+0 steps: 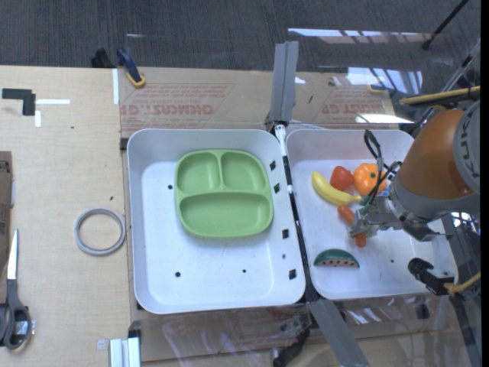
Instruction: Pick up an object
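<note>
Orange and red toy food sat bunched in the right bin (336, 277), and that's where we had the hand (359, 232) working. It was down among the pile, low over a small orange-red piece (348, 213) just below the banana (330, 190). We couldn't tell whether it was clenched or released; the wrist and cabling covered the tips, so we're not calling a grasp.

Likely target, in our judgement: that orange-red piece, since it lay right at the hand. It could equally have been the orange fruit (366, 177) beside it.

Right bin contents: banana lying slantwise, a red piece (341, 177) touching its upper side, the orange fruit just right of that, and a watermelon slice (336, 260) apart from the rest, nearer the front wall. The clustering made a clean pick harder, we thought; neighbours could get nudged or pinched along.

Left bin (153, 266) held one green divided plate (224, 193), flat, three compartments, nothing in them, sitting toward the back half. It was well clear of the arm's reach path, so no conflict there.

Out on the counter (61, 167): a grey tape ring (100, 230) left of the bins, scissors (14, 312) at the far left edge. The arm (432, 167) came in from the right, elbow over the right bin's rim.
</note>
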Controlling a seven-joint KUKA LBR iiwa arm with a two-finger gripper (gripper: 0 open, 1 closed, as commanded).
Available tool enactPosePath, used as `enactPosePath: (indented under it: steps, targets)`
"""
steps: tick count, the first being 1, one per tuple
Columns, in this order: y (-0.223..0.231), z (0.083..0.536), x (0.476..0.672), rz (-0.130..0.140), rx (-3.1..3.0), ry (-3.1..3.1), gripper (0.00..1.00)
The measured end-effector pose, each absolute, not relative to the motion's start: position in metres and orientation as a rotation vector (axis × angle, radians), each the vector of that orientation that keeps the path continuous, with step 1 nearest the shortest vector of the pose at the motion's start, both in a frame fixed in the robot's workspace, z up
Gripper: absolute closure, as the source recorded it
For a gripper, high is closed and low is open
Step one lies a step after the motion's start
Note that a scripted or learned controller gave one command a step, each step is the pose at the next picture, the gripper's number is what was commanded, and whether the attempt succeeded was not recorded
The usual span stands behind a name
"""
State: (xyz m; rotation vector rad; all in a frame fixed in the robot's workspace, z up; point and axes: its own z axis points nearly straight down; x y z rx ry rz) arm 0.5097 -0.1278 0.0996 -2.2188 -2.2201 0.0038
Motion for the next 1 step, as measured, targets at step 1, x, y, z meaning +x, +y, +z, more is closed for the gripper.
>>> enactPosePath:
  steps: [1]
  targets:
    - [-0.0606, 0.1908, 0.5181, 0.003, -2.514, -1.883, 1.0]
